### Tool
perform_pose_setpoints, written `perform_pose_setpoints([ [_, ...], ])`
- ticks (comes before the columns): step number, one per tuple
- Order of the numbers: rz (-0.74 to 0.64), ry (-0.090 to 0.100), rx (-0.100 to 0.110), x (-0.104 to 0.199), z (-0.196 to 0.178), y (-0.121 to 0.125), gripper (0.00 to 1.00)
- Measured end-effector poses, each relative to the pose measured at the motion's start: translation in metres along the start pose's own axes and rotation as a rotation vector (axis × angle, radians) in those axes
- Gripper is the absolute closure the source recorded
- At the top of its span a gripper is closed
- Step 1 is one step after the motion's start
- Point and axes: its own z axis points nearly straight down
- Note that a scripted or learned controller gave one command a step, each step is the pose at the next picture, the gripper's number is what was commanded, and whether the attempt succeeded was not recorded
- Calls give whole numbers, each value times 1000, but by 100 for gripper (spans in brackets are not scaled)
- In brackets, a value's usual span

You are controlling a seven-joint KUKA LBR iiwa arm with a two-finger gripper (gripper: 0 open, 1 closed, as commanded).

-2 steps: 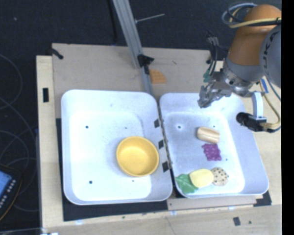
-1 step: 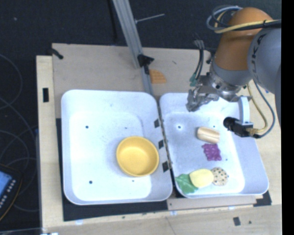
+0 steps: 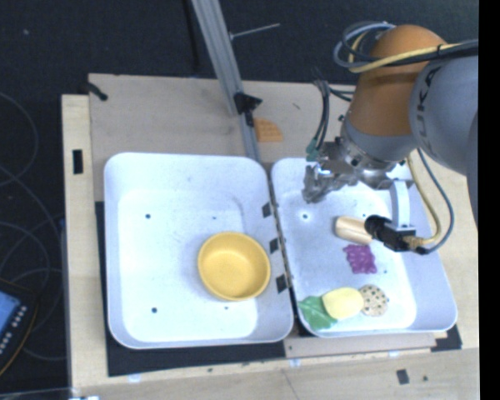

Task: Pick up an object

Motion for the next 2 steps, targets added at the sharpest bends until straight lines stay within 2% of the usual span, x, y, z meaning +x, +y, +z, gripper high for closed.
perform_pose_setpoints([
  [1,0,-1,1,46,10,-25,100],
  [2,-2,1,0,100,-2,-46,100],
])
